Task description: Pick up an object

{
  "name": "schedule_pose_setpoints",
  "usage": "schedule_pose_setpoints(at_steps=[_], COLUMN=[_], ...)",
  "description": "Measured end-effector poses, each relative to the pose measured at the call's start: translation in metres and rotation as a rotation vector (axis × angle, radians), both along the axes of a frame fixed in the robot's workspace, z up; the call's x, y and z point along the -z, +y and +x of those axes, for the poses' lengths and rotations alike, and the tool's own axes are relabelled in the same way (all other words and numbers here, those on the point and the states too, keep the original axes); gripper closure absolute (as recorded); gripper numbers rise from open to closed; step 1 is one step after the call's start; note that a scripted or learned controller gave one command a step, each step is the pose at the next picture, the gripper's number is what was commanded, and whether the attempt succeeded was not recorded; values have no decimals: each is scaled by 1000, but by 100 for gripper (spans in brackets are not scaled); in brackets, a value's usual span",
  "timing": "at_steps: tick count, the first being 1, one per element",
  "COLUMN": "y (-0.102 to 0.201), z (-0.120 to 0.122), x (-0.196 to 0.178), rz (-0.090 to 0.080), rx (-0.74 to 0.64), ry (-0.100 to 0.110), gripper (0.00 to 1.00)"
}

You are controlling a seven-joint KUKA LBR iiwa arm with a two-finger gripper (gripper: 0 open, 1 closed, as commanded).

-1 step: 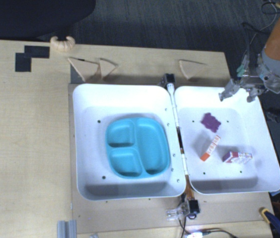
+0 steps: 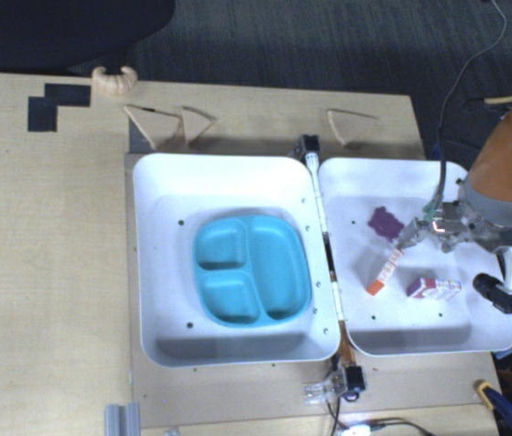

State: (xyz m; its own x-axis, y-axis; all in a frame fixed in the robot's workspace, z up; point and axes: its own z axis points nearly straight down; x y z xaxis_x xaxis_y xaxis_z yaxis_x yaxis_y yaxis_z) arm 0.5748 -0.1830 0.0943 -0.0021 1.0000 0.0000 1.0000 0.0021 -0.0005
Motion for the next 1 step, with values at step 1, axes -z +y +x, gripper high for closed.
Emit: schedule_pose_setpoints(at_steps=[1], y=[36], z=[-69], x=[7], rz=[-1], rx=[1], ry=[-9], gripper=[0])
